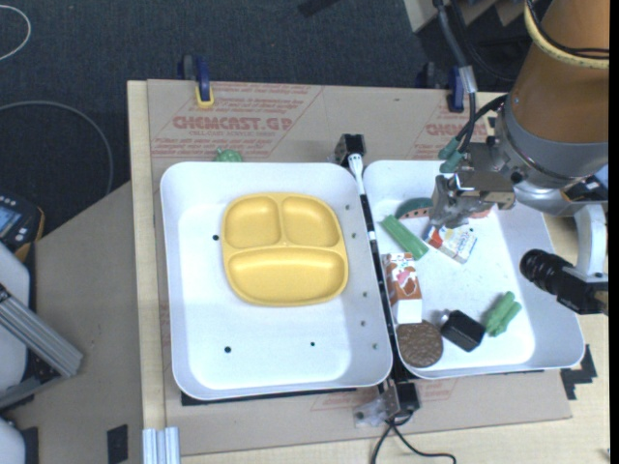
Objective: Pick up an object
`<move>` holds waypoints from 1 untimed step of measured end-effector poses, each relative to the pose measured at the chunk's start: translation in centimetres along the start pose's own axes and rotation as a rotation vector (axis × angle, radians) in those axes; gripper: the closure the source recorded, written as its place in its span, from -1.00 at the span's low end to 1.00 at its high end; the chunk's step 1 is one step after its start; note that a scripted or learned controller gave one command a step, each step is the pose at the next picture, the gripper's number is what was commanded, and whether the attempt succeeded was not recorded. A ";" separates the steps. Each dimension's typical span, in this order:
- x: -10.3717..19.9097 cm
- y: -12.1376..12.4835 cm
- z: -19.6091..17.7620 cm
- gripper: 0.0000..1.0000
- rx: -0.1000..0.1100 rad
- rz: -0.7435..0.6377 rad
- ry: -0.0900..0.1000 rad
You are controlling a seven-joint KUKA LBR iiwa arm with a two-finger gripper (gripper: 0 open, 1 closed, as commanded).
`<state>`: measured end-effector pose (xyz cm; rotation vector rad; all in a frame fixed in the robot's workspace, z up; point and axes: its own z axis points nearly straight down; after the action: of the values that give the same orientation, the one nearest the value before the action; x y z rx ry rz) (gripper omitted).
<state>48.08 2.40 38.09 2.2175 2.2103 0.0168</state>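
My gripper [449, 211] hangs low over the back of the right bin [546, 356], reaching in from the upper right. Just under and in front of it lies a small red and white packet [456, 243]; whether they touch is unclear. To its left lie a green stick [402, 237] and a green-rimmed slice shape [416, 208]. Nearer the front are a brown and white wrapper [402, 281], a round brown disc [421, 344], a black block [462, 330] and a short green piece [501, 314].
The left bin [193, 336] holds a yellow divided plate [284, 248]. A black cylinder [553, 276] juts in over the right bin's right side. Blue clamps [202, 75] hold the cardboard sheet at the back.
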 end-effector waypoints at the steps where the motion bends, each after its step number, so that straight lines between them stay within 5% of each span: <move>1: -5.9 -0.6 13.3 1.00 0.030 0.005 -0.002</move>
<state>47.68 -3.52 24.76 2.2369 2.2183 -0.0182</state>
